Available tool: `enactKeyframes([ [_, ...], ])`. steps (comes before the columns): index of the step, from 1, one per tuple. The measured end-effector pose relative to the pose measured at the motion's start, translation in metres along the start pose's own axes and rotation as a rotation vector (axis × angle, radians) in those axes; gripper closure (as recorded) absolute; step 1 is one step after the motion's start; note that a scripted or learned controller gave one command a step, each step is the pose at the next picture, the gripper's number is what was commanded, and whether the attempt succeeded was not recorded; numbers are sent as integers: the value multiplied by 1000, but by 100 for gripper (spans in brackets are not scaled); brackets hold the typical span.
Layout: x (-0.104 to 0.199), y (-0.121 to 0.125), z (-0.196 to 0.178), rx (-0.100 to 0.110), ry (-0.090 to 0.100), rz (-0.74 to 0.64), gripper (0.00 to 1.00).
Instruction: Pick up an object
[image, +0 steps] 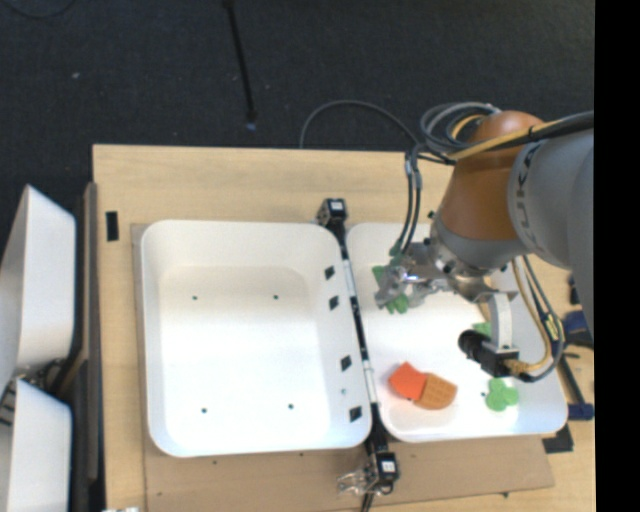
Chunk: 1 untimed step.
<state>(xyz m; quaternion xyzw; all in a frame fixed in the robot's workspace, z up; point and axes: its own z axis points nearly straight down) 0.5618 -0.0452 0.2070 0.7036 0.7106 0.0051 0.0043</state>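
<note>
My gripper (392, 290) hangs low over the upper left part of the right bin (560, 425), right on a small green object (397, 303) whose edges peek out beside and under it. An orange-red block (406, 381) lies at the bin's lower left, touching a tan-orange piece (437, 392) on its right. Another green piece (501, 396) sits near the bin's lower right, and a bit of green (482, 329) shows by the arm's cable. The arm's orange band and grey body cover much of the bin's upper right.
The left bin (240, 335) lies beside the right one, with a black-clipped divider rail (350, 330) between them. Cables loop over the wooden bench (250, 180) behind the bins. White boxes (40, 290) stand at the far left.
</note>
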Motion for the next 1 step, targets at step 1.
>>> enactKeyframes([
  [1, 73, -58, -13, 14, 2, 0, 100],
])
